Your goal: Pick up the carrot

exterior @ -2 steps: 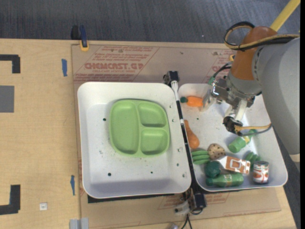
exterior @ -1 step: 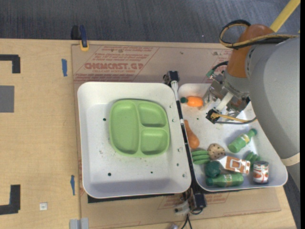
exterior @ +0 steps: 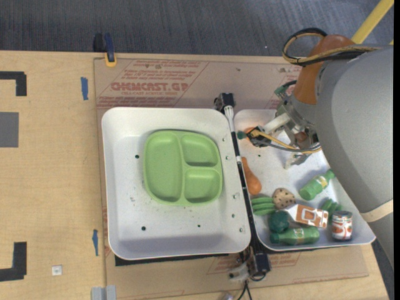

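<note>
Grey arm (exterior: 359,124) leans in from 3 o'clock, wrist bent down over the right bin's (exterior: 279,167) 12 o'clock end. I cannot tell the gripper's (exterior: 294,139) state. Carrot (exterior: 250,175) lies at its 8 o'clock, by the bin's left wall.

Light: bright, even, from overhead | Shadows: soft, thin under the left bin (exterior: 114,167) | Focus: bench sharp, close arm (exterior: 365,136) blurred

Place: robot laboratory; a test bench
Bench top: flat brown cardboard sheet with red print (exterior: 150,85); blue tape strips (exterior: 84,87); black corner marks (exterior: 20,83)
Rig: bulky grey robot arm (exterior: 362,130); two shallow white plastic bins (exterior: 122,186)
Floor: dark grey carpet (exterior: 156,11)
</note>
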Robot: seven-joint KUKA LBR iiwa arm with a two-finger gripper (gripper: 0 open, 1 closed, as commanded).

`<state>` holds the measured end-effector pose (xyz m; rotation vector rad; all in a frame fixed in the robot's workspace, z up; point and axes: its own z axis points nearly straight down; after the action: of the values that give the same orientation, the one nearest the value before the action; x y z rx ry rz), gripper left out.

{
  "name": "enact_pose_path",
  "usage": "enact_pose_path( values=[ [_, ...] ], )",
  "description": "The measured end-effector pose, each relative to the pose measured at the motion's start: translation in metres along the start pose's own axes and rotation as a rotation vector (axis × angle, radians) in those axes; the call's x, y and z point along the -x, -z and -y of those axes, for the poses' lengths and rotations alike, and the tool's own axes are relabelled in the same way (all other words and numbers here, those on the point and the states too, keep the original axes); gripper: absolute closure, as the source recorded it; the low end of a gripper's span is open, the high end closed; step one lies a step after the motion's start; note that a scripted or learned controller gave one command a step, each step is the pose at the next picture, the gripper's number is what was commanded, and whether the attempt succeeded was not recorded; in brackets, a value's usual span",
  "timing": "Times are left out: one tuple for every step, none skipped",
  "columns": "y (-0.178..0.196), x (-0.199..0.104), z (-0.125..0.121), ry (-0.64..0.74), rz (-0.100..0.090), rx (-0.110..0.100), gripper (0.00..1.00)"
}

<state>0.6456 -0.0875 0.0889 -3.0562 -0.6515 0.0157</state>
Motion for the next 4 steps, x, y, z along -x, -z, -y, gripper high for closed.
enact_pose_path(
  values=[
    [0.094,0.053,0.077,0.032,-0.005,0.015,0.00],
    [0.010,0.136,0.042,-0.031,-0.006,0.017,0.00],
    [0.000,0.145,0.061,-0.085,-0.030,0.031,0.00],
    [0.038,0.137,-0.017,-0.034,-0.007,0.018,0.00]
  ],
)
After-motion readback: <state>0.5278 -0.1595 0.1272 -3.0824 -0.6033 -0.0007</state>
